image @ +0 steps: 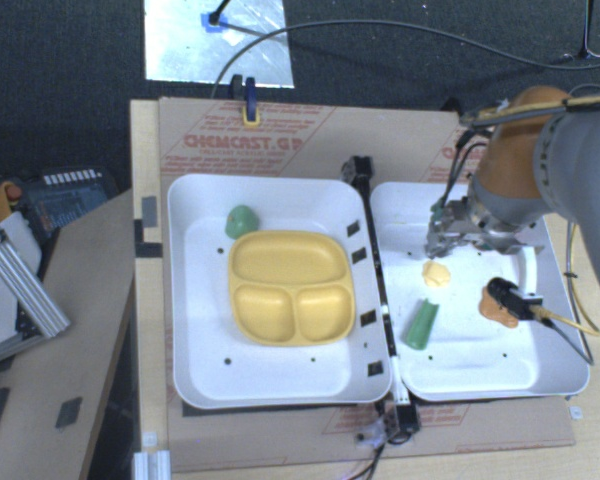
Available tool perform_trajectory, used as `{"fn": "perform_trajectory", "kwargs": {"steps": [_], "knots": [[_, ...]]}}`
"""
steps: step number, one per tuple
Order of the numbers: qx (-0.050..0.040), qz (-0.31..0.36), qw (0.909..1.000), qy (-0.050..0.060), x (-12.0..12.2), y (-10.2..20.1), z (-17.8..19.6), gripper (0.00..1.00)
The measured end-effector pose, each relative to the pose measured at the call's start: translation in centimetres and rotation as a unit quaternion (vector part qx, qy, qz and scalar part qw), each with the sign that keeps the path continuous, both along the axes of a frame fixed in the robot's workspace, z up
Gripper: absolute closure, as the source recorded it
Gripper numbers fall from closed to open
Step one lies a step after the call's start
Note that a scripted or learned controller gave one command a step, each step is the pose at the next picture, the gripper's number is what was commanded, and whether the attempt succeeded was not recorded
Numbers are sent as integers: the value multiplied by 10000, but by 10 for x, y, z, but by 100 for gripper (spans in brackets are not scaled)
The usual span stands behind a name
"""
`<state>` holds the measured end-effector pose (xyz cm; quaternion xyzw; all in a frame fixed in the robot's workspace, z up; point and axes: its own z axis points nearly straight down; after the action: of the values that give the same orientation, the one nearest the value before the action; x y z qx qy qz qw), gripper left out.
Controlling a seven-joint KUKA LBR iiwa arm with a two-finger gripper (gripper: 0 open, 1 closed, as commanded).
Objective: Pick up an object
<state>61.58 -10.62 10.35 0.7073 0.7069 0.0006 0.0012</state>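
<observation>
Pale yellow lump (436, 274) near the middle of the right bin (480, 368), just below the tool (442, 240); nearest candidate, so best taken as the target. Tool wide or narrow: cannot tell. Probably mid-approach. Come straight down, centred over the lump, and close gently, given the soft look. Keep clear of the green wedge (420, 324) nearby and the orange piece (492, 311) beside. Leave alone the left bin (200, 368), its yellow tray (290, 288) and 1 green ball (242, 220)

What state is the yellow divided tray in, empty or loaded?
Empty: all three compartments of the yellow tray show bare yellow; the green lump lies outside its rim.
</observation>
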Motion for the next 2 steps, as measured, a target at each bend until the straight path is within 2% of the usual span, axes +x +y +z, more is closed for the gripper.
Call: {"fn": "perform_trajectory", "kwargs": {"steps": [1,2], "knots": [[0,29,10000,-22,11,5,54,100],[2,30,10000,-8,10,5,98,100]]}}
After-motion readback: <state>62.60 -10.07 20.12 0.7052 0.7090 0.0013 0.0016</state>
